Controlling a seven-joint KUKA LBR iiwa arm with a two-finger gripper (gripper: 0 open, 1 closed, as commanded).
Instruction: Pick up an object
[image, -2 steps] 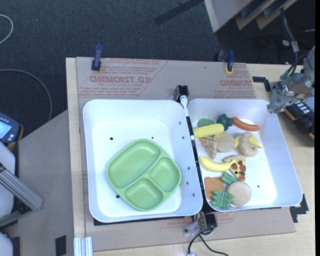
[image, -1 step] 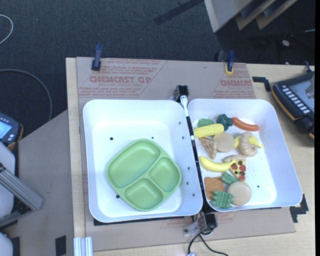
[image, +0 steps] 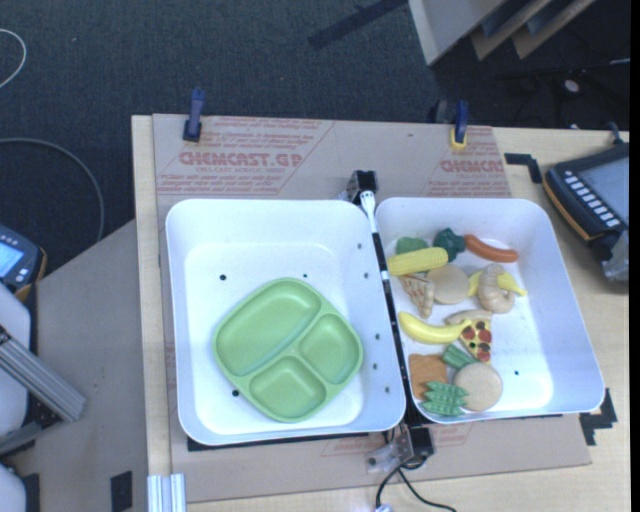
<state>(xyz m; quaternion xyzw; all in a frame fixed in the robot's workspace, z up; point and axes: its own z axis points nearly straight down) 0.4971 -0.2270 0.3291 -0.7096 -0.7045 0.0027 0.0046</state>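
white plastic forms two shallow bins set side by side on a brown board (image: 240, 150) printed with red lettering. the left bin (image: 190, 300) holds one green tray (image: 288, 347) with three compartments; the tray lies flat, turned at an angle to the bin walls, nearer the front of the bin.

the right bin (image: 560, 330) holds a group of toy food pieces, gathered against the wall it shares with the left bin.
- back row: a yellow corn cob (image: 417, 262), a dark green vegetable (image: 449, 242) just behind it, and an orange-red sausage (image: 491, 249) beside that.
- middle: a round beige piece (image: 451, 285) touching the corn cob, a pale lumpy piece (image: 494, 288) beside it, and a yellow banana (image: 430, 329) lying across the group below them.
- front: an orange cracker (image: 428, 370), a round tan disc (image: 479, 386) and a green leaf (image: 446, 400), close together at the front wall. the leaf overlaps the disc's edge.

the half of the right bin away from the shared wall shows bare white floor.

two blue clamps (image: 193, 113) (image: 460, 122) grip the back edge of the board. a black clip (image: 362, 184) sits where the two bins meet at the back. a dark device with an orange rim (image: 595, 195) lies on the bench beyond the right bin. a black cable (image: 395, 480) runs off the front edge of the board.
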